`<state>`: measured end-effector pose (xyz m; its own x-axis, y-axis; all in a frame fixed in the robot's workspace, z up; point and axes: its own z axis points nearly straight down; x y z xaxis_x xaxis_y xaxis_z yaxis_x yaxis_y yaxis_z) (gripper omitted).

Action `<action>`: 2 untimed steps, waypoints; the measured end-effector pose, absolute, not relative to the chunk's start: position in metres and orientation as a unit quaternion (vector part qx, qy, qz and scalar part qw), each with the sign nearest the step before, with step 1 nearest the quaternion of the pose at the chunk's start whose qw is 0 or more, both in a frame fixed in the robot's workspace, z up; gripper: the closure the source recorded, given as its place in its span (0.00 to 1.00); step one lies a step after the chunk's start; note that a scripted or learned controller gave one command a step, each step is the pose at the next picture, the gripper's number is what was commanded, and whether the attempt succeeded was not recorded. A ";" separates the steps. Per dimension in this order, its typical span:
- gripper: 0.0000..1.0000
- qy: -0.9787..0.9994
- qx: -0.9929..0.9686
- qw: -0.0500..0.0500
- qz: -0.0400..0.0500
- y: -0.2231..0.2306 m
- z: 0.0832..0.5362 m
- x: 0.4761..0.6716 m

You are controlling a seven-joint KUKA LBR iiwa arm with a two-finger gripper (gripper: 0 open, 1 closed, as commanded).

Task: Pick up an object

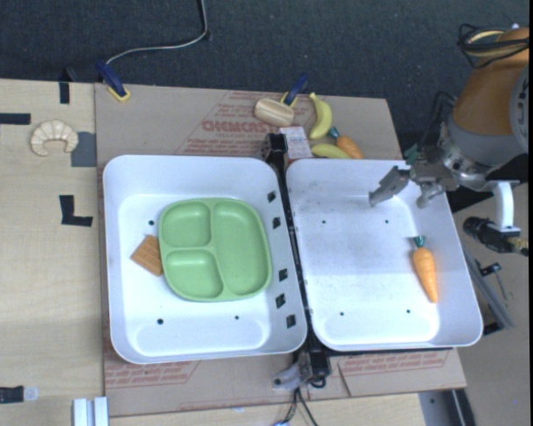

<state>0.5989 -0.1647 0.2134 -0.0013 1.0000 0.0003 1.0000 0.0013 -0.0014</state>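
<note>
- gripper hangs over the right bin, top right corner, fingers spread apart and looks like nothing's between them
- carrot lies near that bin's right wall, well apart

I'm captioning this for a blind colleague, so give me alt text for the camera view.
A grey robot arm's gripper, fingers spread and holding nothing, hovers over the right bin, where a carrot lies near the right wall. The left bin holds a green divided plate with an orange cracker at its left edge.
</note>
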 end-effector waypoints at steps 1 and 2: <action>0.00 -0.707 -0.707 -0.001 0.001 -0.225 0.248 0.540; 0.00 -0.707 -0.707 0.002 0.001 -0.215 0.123 0.586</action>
<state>0.5858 -0.2146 0.1231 -0.0008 1.0000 0.0013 1.0000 0.0008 -0.0033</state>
